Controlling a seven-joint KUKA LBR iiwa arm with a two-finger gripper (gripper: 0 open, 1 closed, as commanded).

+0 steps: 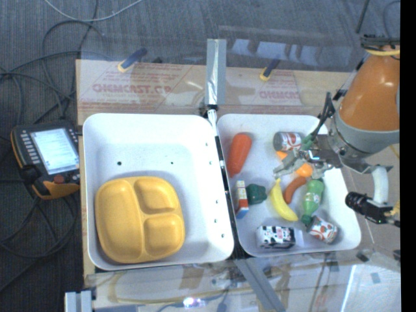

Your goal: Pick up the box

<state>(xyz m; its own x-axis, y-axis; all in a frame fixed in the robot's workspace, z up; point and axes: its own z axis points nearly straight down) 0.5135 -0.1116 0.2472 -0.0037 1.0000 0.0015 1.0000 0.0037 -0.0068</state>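
Observation:
The box (pixel 242 198) is a small slim carton, red, white and blue, lying along the left wall of the right bin (pixel 260 125). My gripper (pixel 300 162) hangs over the right half of that bin, above an orange toy (pixel 303 171) and close to a tin can (pixel 286 140). It is well to the right of the box, with a green piece (pixel 256 193) and a banana (pixel 281 201) lying between them. Nothing shows as held.
The right bin also holds a carrot (pixel 239 153), a green bottle (pixel 311 197), a black-and-white carton (pixel 277 235) and a second can (pixel 323 229). A yellow divided tray (pixel 139 218) lies in the left bin (pixel 149 132). A pendant (pixel 47 155) sits off the bench's left.

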